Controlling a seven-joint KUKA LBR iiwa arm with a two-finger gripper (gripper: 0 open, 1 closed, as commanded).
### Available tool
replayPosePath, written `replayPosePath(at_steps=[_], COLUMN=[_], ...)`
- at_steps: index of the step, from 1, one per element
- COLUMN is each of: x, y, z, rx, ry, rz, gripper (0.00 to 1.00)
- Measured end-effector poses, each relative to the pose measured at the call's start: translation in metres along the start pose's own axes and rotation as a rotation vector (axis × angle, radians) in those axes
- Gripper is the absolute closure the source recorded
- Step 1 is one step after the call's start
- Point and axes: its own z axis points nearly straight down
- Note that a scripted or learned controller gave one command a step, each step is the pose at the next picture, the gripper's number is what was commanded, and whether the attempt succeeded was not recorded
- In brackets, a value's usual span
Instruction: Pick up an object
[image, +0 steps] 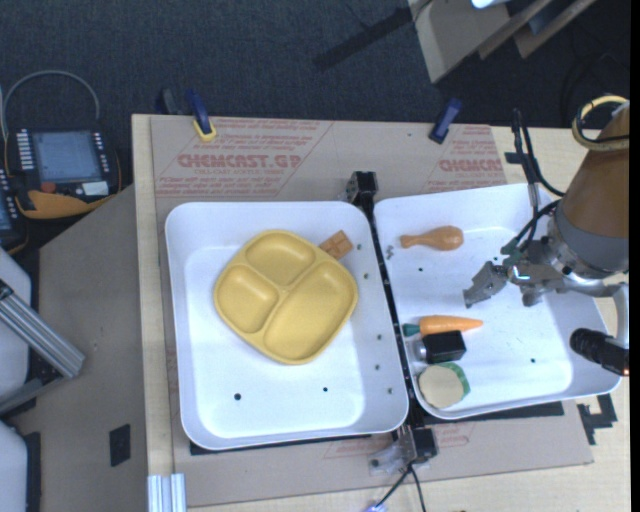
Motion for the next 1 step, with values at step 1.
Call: replayPosePath(at_steps=[1], x=[0.0002], y=[0.0025], z=[-0.0055], rx=[-0.012], ry=[-0.002], rz=[-0.003], gripper=[0.00])
